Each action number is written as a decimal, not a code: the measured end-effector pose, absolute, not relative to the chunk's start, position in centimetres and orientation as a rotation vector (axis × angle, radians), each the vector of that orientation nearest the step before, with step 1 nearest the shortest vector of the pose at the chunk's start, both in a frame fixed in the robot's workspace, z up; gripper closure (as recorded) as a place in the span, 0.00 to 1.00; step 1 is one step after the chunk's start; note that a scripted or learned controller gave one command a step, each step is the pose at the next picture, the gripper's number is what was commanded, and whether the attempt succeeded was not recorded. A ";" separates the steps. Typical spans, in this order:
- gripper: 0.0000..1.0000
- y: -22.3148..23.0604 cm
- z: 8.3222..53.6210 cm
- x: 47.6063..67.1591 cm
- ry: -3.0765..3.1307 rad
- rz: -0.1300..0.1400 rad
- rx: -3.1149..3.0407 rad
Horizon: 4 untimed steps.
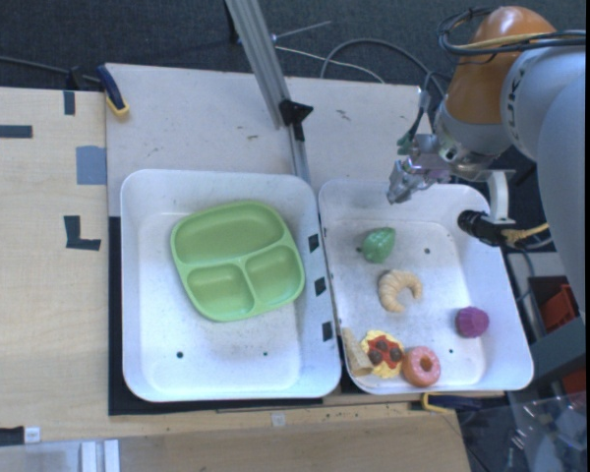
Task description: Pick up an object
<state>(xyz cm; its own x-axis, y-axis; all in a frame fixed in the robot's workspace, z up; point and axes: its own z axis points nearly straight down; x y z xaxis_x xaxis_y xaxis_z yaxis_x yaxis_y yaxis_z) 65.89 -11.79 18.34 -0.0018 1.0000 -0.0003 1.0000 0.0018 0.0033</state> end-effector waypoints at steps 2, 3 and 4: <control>1.00 -11.5 25.0 66.4 2.223 0.002 2.218; 1.00 -5.9 25.4 67.0 2.230 0.002 2.214; 1.00 -0.2 25.5 66.6 2.231 0.000 2.215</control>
<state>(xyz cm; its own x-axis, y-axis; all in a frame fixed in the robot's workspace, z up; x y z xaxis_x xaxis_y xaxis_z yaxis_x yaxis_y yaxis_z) 66.58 -0.25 25.53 -0.0070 1.0000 0.0015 1.0000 0.0070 -0.0018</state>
